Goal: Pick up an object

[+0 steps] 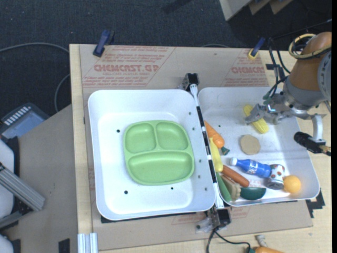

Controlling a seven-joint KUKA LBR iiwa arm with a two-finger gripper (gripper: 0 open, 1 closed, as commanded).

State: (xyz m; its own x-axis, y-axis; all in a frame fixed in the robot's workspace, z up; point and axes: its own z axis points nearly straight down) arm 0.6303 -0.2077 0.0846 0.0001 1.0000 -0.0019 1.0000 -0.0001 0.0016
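Corn cob (258, 124), yellow, is lying near the far end of the right bin (310, 181), directly beneath the gripper (261, 115). The grey fingers are reaching down around its upper part, but whether they are spread or pinching it cannot be told. A tan round disc (250, 144) is sitting just beside it. A blue bottle (254, 167), orange ball (291, 184) and carrot (214, 134) are resting nearer. A green divided plate (158, 153) is occupying the left bin (105, 141).
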